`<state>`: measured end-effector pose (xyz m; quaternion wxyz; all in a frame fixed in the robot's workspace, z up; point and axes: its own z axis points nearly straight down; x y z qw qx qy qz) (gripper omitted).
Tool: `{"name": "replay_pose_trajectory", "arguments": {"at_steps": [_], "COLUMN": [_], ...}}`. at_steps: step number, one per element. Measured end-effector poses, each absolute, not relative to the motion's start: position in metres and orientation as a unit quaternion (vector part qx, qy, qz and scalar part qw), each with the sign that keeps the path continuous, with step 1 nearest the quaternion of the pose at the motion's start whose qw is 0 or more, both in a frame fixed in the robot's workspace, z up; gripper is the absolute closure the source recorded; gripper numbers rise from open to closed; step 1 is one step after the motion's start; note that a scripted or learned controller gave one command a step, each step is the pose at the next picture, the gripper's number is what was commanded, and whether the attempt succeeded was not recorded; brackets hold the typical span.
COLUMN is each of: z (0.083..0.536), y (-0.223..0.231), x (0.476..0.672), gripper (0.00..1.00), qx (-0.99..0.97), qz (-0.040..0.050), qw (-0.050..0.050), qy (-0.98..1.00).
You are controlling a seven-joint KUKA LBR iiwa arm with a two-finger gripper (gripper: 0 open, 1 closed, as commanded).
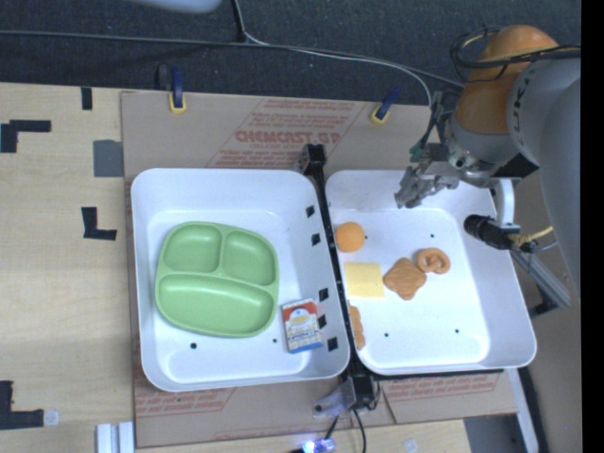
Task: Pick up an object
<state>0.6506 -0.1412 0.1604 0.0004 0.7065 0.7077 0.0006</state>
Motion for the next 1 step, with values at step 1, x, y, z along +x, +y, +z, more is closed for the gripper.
{"name": "replay_pose_trajectory", "arguments": {"at_steps": [1], "z": [0.2059], "y": [-0.1344], "x": [0.6475], "gripper": [1.00], "qx": [0.706], "qz": [0.0014], "qw": [0.001], "qy": [0.708]}}
